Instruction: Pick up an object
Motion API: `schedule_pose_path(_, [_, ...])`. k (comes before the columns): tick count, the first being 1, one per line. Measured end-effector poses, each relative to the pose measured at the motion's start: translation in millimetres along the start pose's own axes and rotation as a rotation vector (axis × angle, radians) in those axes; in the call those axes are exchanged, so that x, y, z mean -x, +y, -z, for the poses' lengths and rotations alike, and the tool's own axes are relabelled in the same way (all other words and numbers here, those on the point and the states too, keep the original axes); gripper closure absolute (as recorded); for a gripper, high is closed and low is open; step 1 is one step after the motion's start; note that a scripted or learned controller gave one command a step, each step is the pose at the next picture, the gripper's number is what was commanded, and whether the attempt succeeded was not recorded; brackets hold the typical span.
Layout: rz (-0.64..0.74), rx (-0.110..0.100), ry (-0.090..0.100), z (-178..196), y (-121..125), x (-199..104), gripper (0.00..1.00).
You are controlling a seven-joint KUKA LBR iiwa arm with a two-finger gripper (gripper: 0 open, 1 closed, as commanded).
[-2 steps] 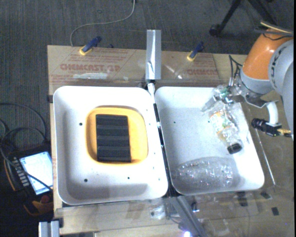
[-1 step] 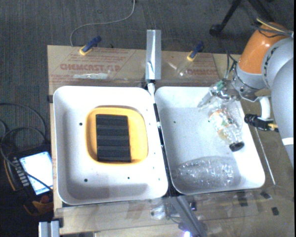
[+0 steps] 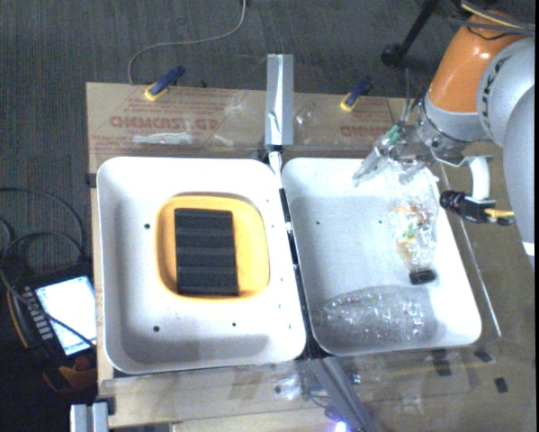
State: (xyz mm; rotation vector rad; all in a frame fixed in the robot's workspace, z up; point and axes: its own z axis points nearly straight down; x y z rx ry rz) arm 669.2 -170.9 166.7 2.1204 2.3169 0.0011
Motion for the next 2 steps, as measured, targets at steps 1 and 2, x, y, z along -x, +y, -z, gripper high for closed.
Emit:
schedule_pose_path(1, [-0.005, -0.003, 0.001, -22.2, 4.4, -62.2, 1.00])
schedule_pose_path(2, [0.113, -0.002, 0.000, 17.0, 11.1, -135.1, 1.00])
